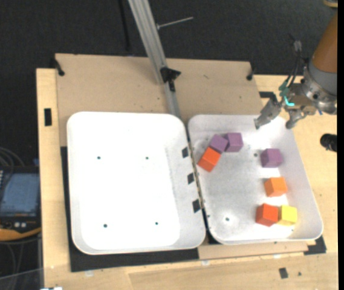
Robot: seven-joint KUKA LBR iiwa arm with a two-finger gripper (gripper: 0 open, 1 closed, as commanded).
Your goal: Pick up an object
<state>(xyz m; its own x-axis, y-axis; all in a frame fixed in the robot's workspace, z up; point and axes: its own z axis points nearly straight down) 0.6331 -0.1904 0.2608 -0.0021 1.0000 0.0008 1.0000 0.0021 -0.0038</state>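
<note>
The right bin (220, 231) holds several small blocks. Two purple blocks (226, 142) sit near its top left, touching an orange block (208, 159). A lone purple block (271, 157) lies to the right, another orange block (275, 186) below it. Near the front right corner, a red-orange block (268, 214) stands against a yellow block (288, 214). My gripper (279, 116) hovers above the bin's far right corner, its two fingers spread apart with nothing between them.
The left bin (78, 162) lies beside the right one. A slanted metal pole (150, 35) rises from behind the bins. A device with cables (8, 201) rests off the bench at the left.
</note>
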